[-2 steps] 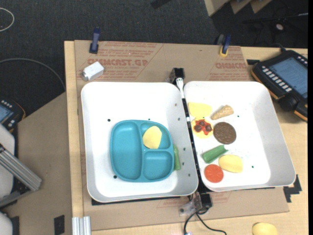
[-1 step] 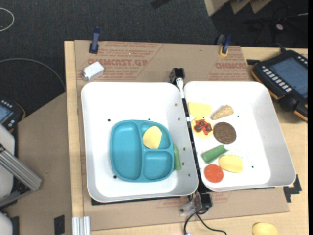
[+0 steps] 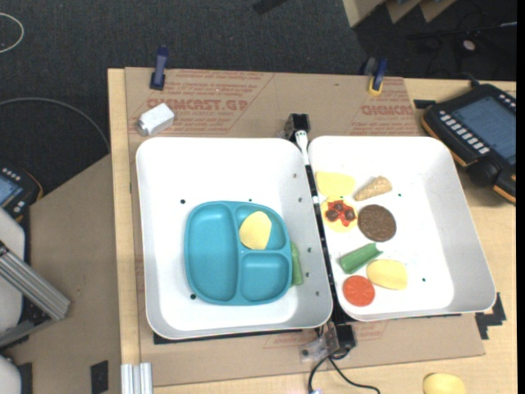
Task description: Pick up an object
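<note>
Camera view: the left bin (image 3: 156,220) holds a teal divided plate (image 3: 217,257) with a yellow piece (image 3: 256,231) in its upper right compartment. The right bin (image 3: 443,220) holds loose toy food: a brown disc (image 3: 376,222), a green pod (image 3: 358,258), a red round (image 3: 358,290) and a yellow lump (image 3: 388,274), close together near the front.

Even, bright overhead light is falling on the worktop (image 3: 246,97), and the two white bins (image 3: 164,220) are glaring almost to washout, their walls losing detail. Shadows are lying soft and thin under the tray (image 3: 215,257). Focus is holding slightly soft throughout; the dark floor (image 3: 66,39) is staying dim.
</note>
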### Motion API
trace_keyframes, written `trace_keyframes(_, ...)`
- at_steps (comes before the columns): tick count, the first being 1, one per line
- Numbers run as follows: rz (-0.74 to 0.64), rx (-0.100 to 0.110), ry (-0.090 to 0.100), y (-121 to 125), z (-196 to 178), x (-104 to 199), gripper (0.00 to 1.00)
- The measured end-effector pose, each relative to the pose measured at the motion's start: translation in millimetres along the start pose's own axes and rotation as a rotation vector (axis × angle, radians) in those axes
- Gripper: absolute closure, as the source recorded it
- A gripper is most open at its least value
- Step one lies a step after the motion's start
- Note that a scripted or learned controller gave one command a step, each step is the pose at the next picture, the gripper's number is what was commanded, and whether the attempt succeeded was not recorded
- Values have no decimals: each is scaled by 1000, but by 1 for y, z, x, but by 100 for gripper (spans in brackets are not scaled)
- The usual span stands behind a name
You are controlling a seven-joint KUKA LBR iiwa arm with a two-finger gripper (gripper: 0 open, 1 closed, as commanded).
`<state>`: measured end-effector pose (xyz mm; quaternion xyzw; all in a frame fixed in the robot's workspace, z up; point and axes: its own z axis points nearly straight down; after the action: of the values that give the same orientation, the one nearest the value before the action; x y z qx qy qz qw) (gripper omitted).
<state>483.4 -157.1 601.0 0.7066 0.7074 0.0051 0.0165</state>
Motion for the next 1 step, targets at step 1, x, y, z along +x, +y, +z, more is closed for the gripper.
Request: trace_keyframes(1, 0, -5, -3, 1, -11, 0, 100)
